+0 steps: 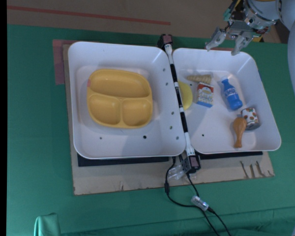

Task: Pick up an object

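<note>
Blue bottle (231, 93) lies in the right bin (221, 134), near the middle w/ nothing holding it. Left of the bottle: a red & white box (205, 94), then a yellow thing (186, 95) by the bin's wall. Up-left of the bottle: a cone (200, 77). Below the bottle: a small cup (250, 118) & a chicken leg (239, 130). Tool (225, 44) is above the bottle, over the bin's far rim, fingers spread apart, gripping nothing. Far left of the bottle: a yellow tray (120, 98) in the left bin (88, 141).
</note>
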Robot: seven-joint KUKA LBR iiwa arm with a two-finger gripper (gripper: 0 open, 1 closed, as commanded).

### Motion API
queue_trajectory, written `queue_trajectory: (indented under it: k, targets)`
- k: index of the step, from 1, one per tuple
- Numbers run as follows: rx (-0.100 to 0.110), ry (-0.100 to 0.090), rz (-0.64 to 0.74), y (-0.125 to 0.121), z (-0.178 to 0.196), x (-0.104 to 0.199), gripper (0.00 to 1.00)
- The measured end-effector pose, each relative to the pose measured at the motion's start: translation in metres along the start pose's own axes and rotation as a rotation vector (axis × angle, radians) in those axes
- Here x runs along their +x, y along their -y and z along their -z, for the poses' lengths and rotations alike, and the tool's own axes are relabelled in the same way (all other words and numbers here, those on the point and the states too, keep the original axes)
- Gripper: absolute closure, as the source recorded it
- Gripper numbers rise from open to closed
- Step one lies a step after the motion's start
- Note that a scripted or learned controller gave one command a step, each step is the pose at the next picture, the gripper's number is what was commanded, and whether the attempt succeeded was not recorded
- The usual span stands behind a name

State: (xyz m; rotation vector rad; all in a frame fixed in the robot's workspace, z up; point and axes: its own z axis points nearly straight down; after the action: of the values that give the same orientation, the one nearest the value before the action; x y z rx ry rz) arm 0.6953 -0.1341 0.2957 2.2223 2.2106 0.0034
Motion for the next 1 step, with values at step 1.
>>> queue_trajectory:
  k: [1]
  targets:
    - [-0.009, 0.004, 0.001, 0.0444, -0.0867, -0.0326, 0.0]
